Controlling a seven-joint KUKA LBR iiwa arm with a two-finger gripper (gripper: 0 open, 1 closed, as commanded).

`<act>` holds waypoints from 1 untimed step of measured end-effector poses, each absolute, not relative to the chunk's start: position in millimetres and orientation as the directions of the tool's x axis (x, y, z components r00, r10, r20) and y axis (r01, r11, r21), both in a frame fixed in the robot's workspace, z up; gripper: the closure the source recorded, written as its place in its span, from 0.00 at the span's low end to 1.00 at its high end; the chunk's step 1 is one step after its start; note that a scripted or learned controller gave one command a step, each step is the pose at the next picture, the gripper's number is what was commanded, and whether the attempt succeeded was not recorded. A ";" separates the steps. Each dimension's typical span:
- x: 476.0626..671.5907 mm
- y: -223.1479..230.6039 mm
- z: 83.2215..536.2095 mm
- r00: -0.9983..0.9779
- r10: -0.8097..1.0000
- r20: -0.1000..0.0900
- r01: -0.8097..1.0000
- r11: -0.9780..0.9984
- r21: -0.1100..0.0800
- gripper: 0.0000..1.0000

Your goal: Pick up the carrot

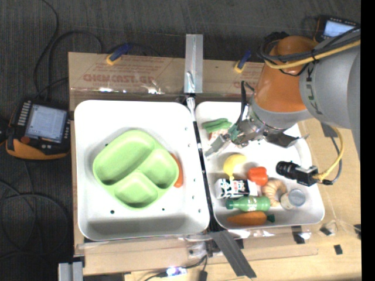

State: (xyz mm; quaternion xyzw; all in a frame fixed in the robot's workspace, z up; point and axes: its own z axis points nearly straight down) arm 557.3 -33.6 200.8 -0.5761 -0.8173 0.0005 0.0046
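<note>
We see the gripper over the right bin, fingers apart w/ nothing in them, carrot far off.

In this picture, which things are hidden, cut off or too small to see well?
- Hand, camera view: too blurred and small to tell how it stands; the arm above covers its base.
- Orange object in the left bin: mostly hidden behind the green divided tray.
- Carrot in the right bin: partly covered by the green bottle.
- Black-and-white carton: print too small to read.
</note>
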 end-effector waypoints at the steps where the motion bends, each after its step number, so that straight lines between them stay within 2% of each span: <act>1: 557.4 -31.8 207.9 -0.338 0.941 0.010 0.941 0.338 -0.008 1.00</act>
